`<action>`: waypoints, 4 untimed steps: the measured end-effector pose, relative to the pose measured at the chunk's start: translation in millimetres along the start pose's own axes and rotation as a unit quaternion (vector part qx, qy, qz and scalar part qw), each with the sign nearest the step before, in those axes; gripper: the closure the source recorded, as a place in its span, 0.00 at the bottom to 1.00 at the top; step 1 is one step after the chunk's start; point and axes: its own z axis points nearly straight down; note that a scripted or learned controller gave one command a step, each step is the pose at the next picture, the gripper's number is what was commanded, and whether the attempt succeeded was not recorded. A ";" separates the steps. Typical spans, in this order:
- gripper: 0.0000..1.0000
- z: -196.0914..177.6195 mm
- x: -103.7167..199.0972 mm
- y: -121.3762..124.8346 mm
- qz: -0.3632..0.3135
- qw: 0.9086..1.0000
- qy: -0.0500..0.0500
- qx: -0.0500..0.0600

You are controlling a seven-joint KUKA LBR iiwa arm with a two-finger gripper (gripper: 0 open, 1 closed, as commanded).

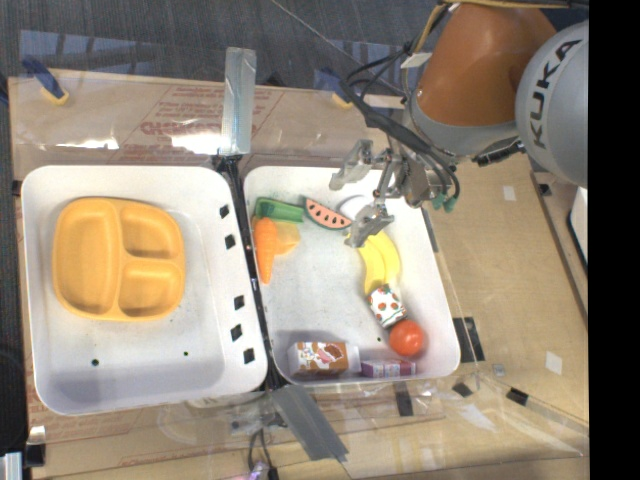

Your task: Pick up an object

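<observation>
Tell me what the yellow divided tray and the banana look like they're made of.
The divided tray looks like moulded plastic, matte yellow-orange with soft rounded compartment walls. The banana looks like a plastic toy: uniform bright yellow, smooth, with a slight sheen. Neither can be confirmed by look alone.

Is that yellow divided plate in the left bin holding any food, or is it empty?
Empty. The yellow plate lies flat in the left bin, and all its compartments show bare yellow.

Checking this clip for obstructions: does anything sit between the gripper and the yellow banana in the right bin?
Nothing visible does. The gripper hangs at the top end of the yellow banana in the right white bin. The red watermelon slice lies just to its left, beside the approach, not across it.
</observation>
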 end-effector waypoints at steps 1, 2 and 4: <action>0.00 139.6 77.2 -13.4 0.104 0.995 0.004 -0.001; 0.00 184.1 -15.5 -14.8 0.045 0.999 0.000 -0.001; 0.00 182.3 41.9 -97.5 0.064 0.998 0.000 -0.001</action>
